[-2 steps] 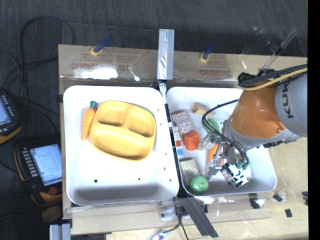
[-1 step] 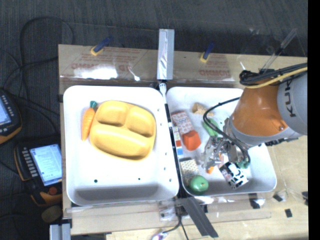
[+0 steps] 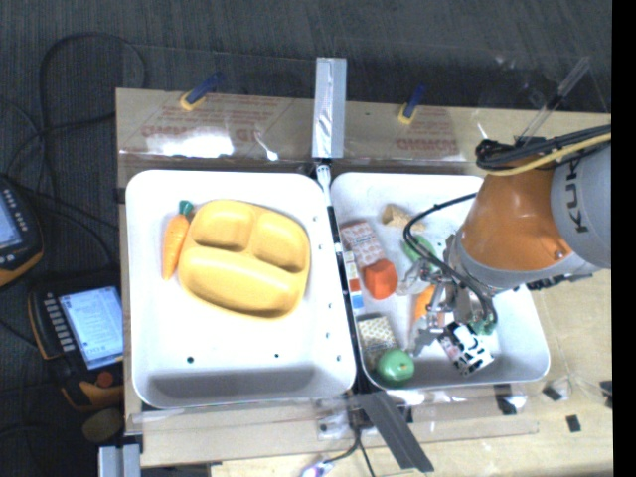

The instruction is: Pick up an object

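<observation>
A wooden bench on dark carpet carries two shallow white bins side by side. The gripper [image 3: 445, 318] hangs low inside the right bin [image 3: 527, 364], among the clutter there. Whether it has closed on anything I cannot tell; wiring and the wrist hide the tips. Nearest candidates: a black-and-white toy [image 3: 467, 349] just below it, a green apple [image 3: 397, 366] down to its left, and an orange-red block [image 3: 381, 279] up to its left. By my reading, nothing is lifted yet, so grasping and raising remain.
</observation>
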